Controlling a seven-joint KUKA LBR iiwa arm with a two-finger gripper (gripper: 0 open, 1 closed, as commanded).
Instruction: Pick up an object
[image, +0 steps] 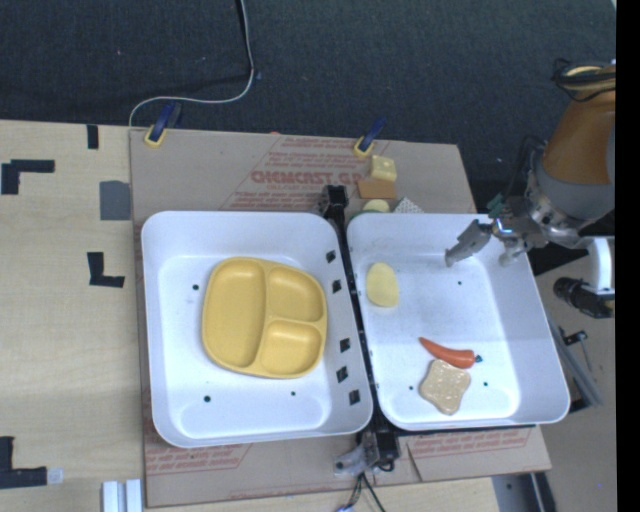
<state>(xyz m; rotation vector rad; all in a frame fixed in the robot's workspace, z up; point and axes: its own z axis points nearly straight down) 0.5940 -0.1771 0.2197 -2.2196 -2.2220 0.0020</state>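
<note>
Nearest the camera, in the right bin (500, 300), a tan slice of toy bread (444, 387) is seen lying close to the front wall. Just behind it, touching or almost touching its upper edge, a red chili pepper (449, 351) is laid at a slant. Farther back in the same bin, near the left wall, a pale yellow oval piece (382, 285) is found, well apart from the other two.

In the left bin (170, 300), a yellow divided plate (264, 317) with three compartments is set roughly in the middle; nothing is seen in its compartments.

Both bins are carried side by side on a cardboard-covered surface (240, 170). Behind them, near the joint between the bins, a few small blocks (378, 178) are gathered on the cardboard.

The arm (580, 150) is brought in from the right, with the pincer (487, 240) held over the far right part of the right bin. Its two fingers are seen spread apart, released, with nothing between them. It is kept well apart from all three objects.
</note>
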